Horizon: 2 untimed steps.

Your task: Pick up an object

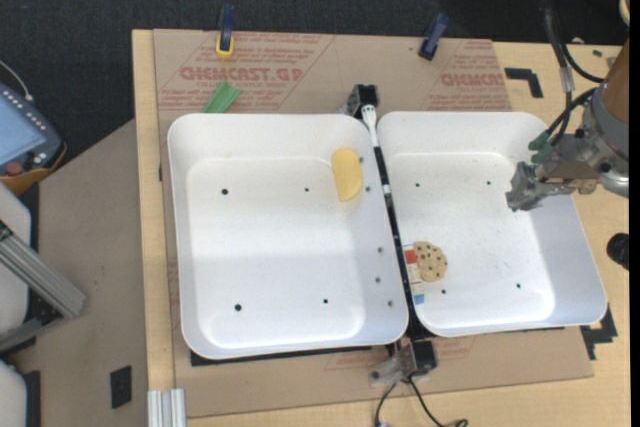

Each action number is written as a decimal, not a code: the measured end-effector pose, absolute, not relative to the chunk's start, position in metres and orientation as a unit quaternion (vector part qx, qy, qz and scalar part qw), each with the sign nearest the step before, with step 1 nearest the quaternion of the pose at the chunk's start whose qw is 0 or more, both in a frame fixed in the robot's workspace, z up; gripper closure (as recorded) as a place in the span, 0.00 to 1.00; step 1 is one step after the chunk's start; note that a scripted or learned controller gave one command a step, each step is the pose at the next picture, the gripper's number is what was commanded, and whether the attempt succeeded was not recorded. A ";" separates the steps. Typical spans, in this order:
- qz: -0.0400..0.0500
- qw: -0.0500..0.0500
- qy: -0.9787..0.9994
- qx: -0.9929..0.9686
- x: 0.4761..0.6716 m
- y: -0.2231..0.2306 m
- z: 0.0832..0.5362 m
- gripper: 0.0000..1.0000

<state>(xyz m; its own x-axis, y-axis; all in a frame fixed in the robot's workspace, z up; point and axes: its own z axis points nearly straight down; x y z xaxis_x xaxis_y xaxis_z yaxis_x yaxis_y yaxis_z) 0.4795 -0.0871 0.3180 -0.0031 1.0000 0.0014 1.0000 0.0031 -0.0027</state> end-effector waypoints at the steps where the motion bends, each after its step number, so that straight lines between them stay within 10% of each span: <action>1: 0.003 0.006 -0.708 -0.706 0.477 -0.048 0.177 1.00; 2: 0.000 0.000 -0.707 -0.707 0.479 -0.051 0.184 1.00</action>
